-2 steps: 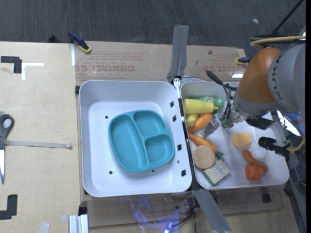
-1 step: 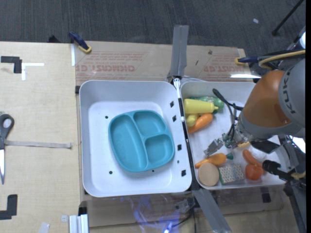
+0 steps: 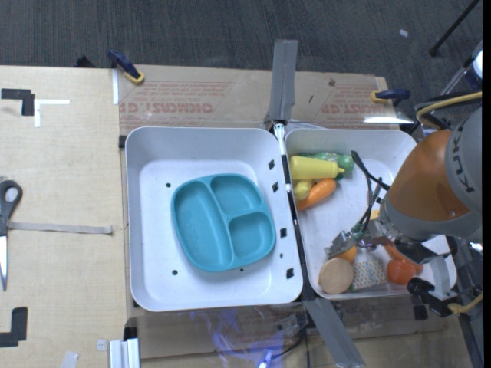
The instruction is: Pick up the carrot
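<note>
The carrot [image 3: 319, 192] is orange and lies tilted in the right bin [image 3: 341, 133], near its left wall, just below a yellow corn cob [image 3: 316, 165] with a green end. My gripper [image 3: 351, 242] hangs low in the same bin, below and to the right of the carrot and apart from it. It sits just above a tan round item [image 3: 335, 276] and a white mesh pouch [image 3: 369, 271]. The arm's orange band [image 3: 430, 182] covers the bin's right side.
A blue three-compartment plate [image 3: 223, 222] lies in the left bin [image 3: 138, 205]. A small yellow piece [image 3: 302, 189] touches the carrot's left end. An orange-red round item [image 3: 401, 270] rests by the right bin's lower edge. Scissors [image 3: 8, 205] lie on the bench at far left.
</note>
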You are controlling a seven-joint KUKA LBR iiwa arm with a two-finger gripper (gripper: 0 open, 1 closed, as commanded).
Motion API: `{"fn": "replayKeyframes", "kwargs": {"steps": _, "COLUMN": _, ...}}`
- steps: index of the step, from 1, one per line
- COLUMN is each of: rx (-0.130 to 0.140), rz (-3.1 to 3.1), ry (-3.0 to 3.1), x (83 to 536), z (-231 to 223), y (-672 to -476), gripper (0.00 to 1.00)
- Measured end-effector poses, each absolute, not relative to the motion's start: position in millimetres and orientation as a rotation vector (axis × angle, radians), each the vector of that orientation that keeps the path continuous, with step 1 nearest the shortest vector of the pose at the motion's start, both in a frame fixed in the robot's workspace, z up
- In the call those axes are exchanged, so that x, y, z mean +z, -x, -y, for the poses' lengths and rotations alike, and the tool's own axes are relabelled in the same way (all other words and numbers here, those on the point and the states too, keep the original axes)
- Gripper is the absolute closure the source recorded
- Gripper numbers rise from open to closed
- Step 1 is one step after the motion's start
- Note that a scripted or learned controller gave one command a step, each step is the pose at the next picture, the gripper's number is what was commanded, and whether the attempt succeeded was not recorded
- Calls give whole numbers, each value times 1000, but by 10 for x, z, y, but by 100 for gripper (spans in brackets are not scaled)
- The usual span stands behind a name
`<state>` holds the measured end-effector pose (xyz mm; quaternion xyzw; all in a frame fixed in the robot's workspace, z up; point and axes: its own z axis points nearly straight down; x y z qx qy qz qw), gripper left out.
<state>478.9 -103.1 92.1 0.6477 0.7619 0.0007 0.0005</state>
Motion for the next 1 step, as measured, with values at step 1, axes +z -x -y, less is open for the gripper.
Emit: {"fn": "replayKeyframes", "kwargs": {"steps": 1, "rx": 10, "rz": -2384, "ry": -2028, "x": 1029, "z": 1042, "y": -4829, "gripper": 100}}
